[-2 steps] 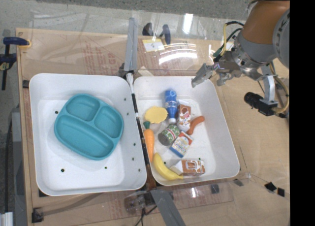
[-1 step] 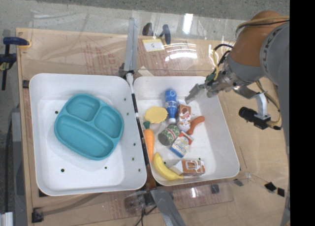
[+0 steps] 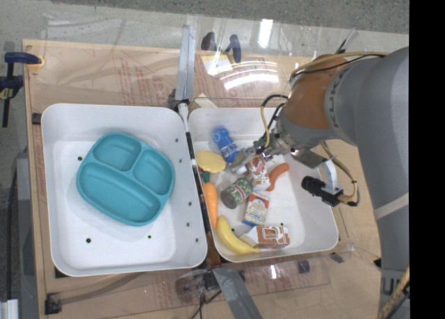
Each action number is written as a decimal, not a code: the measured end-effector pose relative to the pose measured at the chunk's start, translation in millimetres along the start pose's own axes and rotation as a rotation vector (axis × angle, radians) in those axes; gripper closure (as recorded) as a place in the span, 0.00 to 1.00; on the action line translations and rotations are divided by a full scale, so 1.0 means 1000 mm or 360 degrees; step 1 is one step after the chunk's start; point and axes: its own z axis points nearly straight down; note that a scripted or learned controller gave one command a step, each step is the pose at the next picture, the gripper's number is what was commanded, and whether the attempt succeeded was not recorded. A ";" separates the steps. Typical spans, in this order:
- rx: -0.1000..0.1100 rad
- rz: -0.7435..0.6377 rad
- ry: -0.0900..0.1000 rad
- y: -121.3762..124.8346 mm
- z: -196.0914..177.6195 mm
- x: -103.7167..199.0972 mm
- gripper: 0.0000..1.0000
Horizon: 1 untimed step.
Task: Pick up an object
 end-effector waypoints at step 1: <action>-0.0004 0.0000 -0.0006 0.000 -0.013 -0.003 1.00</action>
